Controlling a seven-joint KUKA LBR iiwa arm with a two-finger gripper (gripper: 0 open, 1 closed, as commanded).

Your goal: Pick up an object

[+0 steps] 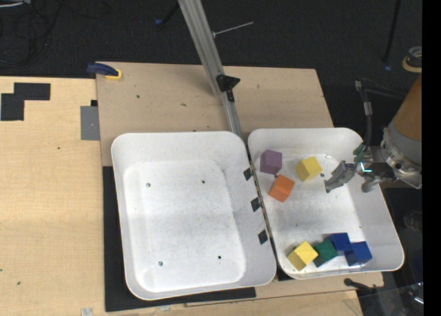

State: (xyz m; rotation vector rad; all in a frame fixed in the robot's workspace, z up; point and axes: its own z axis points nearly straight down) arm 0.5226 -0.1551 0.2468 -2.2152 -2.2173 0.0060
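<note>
- Two white bins sit side by side on your tabletop (289, 94): the left bin (182, 211) and the right bin (324, 201).
- Your pincer (353, 175) hangs over the right bin, near its right edge, and the arm (406, 142) comes in from the right.
- You can see its two grey fingers (336, 177) spread apart, with nothing between them. The pincer is released.
- Just to the left of the pincer you have a yellow block (309, 168). It does not touch the fingers.
- Further left lie a purple block (271, 162) and an orange block (281, 188), close to each other.
- At the near edge of the right bin you have a bunch of blocks packed together: a second yellow block (301, 255), a green block (324, 250) and two blue blocks (350, 248).
- A silver metal bar (203, 39) leans up from between the bins toward the back.
- A blue and yellow clamp (105, 70) lies at the far left corner of the tabletop.
</note>
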